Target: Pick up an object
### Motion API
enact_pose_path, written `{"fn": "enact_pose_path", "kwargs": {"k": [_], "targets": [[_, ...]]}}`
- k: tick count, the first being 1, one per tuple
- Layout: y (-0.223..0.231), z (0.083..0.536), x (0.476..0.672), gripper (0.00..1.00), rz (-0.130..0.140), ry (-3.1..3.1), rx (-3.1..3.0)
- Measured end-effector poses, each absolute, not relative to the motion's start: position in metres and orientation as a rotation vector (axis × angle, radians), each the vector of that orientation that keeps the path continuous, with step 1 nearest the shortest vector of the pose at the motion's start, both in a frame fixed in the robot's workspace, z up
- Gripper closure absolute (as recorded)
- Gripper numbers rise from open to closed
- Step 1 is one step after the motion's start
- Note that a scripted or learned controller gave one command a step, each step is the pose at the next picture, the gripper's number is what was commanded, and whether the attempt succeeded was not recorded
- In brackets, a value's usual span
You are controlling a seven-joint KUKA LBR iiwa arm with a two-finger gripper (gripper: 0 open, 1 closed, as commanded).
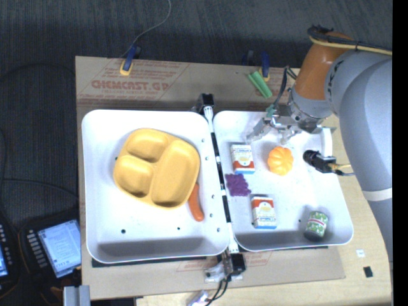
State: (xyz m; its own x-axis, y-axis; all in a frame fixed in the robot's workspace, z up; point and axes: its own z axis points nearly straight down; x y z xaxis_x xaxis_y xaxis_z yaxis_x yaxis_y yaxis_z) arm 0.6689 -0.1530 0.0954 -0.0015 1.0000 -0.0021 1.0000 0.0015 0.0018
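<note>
Pumpkin-shaped and orange, the small round toy (280, 160) sits just below the hand (278, 125) in the right bin (331, 190), a ribbed, glossy lump with a slightly paler top, lying loose on the white floor and not between the fingers. The hand hangs over the bin's upper edge with its metal fingers spread apart and nothing between them; the orange band of the arm (313, 75) rises up and to the right of it. Left of the toy and below-left of the hand stands a small carton (242, 158) with an orange and white face; further below it lies a purple cluster (237, 184), then a second similar carton (263, 211). Well below the hand, near the bin's lower right corner, lies a greenish can (315, 224). Far to the hand's left, the left bin (102, 234) holds a big yellow moulded tray (156, 167) with an orange carrot-like stick (195, 204) beside its lower right edge.
</note>
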Motion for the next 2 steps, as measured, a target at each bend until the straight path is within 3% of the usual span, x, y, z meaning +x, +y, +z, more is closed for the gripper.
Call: {"fn": "enact_pose_path", "kwargs": {"k": [1,2], "targets": [[-0.1528,0.1049,0.6688,1.0,-0.004,2.223,2.216],[-0.1528,0.1046,0.6687,0.0,-0.005,2.223,2.216]]}}
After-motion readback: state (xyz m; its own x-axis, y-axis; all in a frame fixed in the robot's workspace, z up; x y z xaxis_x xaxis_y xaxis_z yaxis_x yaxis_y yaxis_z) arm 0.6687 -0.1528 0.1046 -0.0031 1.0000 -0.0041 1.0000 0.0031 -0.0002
